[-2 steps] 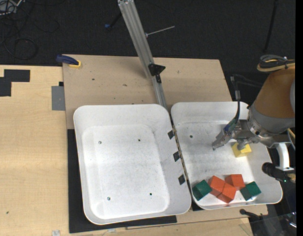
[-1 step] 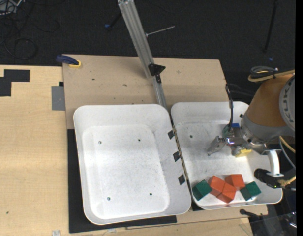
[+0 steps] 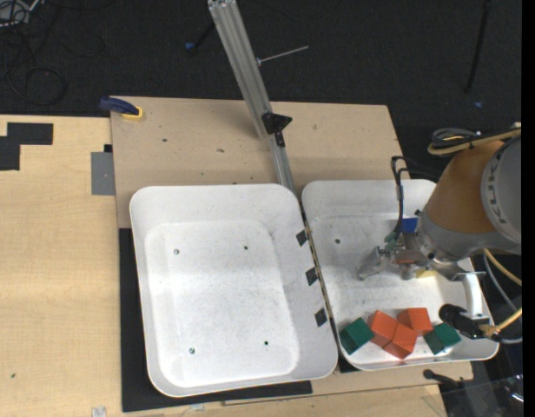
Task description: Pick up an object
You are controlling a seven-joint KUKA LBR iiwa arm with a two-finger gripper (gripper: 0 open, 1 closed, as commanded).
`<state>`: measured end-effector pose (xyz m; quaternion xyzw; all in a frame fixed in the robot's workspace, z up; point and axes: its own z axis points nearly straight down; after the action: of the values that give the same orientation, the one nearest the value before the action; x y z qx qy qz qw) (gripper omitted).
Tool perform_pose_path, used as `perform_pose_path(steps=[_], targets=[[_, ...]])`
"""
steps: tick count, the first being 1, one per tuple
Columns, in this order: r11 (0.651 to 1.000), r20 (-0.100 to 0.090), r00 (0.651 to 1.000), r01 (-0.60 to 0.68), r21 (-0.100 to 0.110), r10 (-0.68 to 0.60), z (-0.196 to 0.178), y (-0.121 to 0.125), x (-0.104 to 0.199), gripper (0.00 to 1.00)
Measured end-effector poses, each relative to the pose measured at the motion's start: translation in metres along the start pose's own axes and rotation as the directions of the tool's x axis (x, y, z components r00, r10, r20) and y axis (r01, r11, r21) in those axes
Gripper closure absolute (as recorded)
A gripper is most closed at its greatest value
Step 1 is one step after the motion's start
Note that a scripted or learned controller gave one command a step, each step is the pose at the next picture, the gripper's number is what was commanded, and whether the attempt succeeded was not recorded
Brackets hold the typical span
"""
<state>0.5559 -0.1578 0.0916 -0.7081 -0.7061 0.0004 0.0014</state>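
Reaching in over the right bin [image 3: 363, 200], the claw [image 3: 372, 268] hovers near its middle; whether it is open or shut I cannot tell. Orange blocks [image 3: 398, 330] and green blocks [image 3: 356, 334] cluster in a row along the bin's near edge.

my arm [image 3: 476, 202] is cut off at the right edge of the view, so its upper links cannot be read. my wrist covers the far right corner of the right bin [image 3: 354, 211]. my pincer [image 3: 372, 266] appears small and blurred; whether its fingers are apart or closed cannot be determined. a small blue object [image 3: 409, 226] beside my wrist is partly hidden and too small to identify. the green block [image 3: 441, 337] at the near right overlaps a dark fitting, and its full outline is unclear.
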Motion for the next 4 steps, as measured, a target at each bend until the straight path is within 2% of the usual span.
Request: perform_pose_path(steps=[1,4], targets=[[1.0,-0.002,1.0,-0.007,0.0,0.007,-0.01,0.0,-0.001,1.0],[1.0,0.002,1.0,0.004,-0.006,-0.004,-0.183,-0.002,0.0,1.0]])
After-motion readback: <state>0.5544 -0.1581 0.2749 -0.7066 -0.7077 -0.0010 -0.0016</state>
